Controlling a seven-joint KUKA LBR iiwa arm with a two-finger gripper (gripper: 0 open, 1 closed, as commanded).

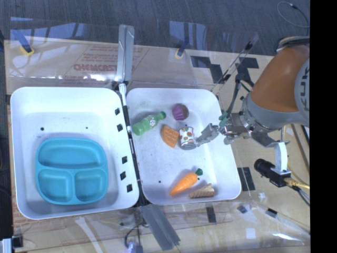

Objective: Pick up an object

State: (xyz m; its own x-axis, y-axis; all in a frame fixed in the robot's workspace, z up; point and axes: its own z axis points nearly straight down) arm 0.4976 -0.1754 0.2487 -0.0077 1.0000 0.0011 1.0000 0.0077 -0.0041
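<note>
End effector [202, 135] low over the right bin [227, 157] near its right wall, grip state impossible to tell, a small can [187, 137] just left of it, orange wedge [169, 136] and green bottle [147, 124] beyond, purple ball [180, 112] up-left, carrot [185, 182] below across open floor.

Dark grey ribbed floor [158, 9] beyond the bench's far edge. Pale wooden bench top [158, 62] under clear sheeting, blue tape [181, 50] at its corners. Possibly cables [292, 9] at far right.
</note>
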